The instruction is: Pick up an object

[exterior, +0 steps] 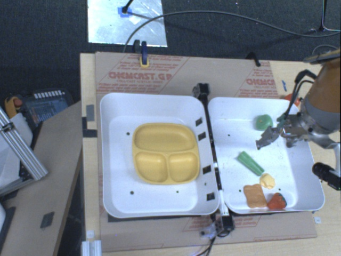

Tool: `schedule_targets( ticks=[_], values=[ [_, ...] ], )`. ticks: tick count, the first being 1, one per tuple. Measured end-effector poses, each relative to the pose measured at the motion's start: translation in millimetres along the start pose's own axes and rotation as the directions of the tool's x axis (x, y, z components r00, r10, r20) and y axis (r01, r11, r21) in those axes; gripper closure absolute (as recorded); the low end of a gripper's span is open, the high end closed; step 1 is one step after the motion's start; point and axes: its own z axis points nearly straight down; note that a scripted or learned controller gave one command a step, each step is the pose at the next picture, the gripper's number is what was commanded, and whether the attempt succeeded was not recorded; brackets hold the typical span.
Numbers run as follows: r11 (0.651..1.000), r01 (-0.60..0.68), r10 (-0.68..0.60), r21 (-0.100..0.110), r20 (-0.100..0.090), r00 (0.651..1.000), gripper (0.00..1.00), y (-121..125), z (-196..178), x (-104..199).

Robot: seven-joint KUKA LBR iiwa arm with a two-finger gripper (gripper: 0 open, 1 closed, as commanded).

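We saw the gripper (268, 138) at the frame's right, above the right bin (232, 110); its grip state we couldn't tell.

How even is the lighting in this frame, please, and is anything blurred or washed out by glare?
Camera view: soft, fairly even light, with faint shadows inside the right bin; the foil-like sheet at the top glares brightly; the yellow tray and green stick look reasonably sharp; the gripper is slightly smeared, and the small items near it are coarse.
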Motion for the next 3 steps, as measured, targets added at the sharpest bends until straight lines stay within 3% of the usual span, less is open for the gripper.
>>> schedule_targets(
  ticks=[1,3],
  values=[
    [1.0,0.003,-0.003,-0.012,0.002,1.0,0.0,2,-6,0],
    [1.0,0.001,-0.001,-0.007,0.0,1.0,0.0,-5,110,9]
  ],
)
